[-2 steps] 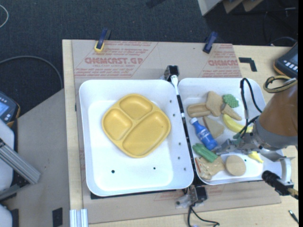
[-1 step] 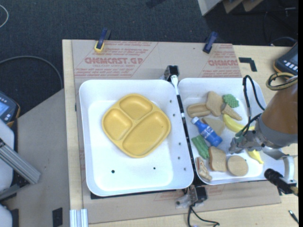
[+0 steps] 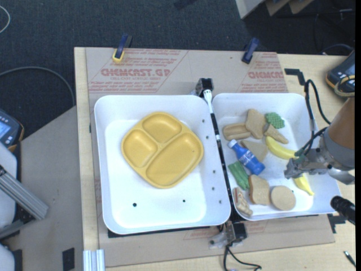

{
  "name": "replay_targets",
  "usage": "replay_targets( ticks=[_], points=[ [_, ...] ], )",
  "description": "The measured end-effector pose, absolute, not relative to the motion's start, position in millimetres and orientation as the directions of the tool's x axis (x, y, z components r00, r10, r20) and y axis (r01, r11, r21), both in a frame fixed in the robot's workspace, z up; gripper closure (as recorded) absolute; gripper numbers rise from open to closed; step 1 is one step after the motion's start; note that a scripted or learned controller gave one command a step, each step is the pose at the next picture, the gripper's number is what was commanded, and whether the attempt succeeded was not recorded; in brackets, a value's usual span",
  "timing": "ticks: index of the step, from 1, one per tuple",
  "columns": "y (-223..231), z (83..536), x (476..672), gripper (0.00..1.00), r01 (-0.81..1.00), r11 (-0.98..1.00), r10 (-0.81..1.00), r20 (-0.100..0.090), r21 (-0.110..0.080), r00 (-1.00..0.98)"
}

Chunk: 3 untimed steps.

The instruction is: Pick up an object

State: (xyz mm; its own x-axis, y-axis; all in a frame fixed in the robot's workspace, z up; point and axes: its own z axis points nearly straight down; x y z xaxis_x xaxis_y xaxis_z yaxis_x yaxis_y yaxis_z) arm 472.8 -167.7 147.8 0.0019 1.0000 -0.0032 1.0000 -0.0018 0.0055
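Note:
The right bin (image 3: pixel 225 103) holds several toy foods. Among them are a yellow banana (image 3: pixel 280 148), a small yellow piece (image 3: pixel 304 185), a blue bottle (image 3: pixel 246 157), a green vegetable (image 3: pixel 239 175), a green ridged piece (image 3: pixel 274 119), tan bread-like pieces (image 3: pixel 255 123), a bread slice (image 3: pixel 259 189) and a round tan cookie (image 3: pixel 282 197). My gripper (image 3: pixel 299 169) reaches in from the right and sits low at the bin's right side. It is just below the banana's right end and right above the small yellow piece. The arm's body hides the contact area.
In the left bin (image 3: pixel 107 168) lies a yellow divided plate (image 3: pixel 162 149). Black cables (image 3: pixel 312 103) run along the right bin's right wall near the arm. Clamps (image 3: pixel 119 48) hold the cardboard sheet at the back of the bench.

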Motion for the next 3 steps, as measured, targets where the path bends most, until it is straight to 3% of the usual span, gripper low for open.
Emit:
replay_targets(
  ticks=[2,3],
  points=[
    [-167.7,227.0,470.6,1.0,1.0,0.001,1.0,-0.003,0.006,-0.001],
    [-135.7,218.2,521.5,1.0,1.0,0.006,1.0,-0.001,0.005,-0.006]
  ],
)
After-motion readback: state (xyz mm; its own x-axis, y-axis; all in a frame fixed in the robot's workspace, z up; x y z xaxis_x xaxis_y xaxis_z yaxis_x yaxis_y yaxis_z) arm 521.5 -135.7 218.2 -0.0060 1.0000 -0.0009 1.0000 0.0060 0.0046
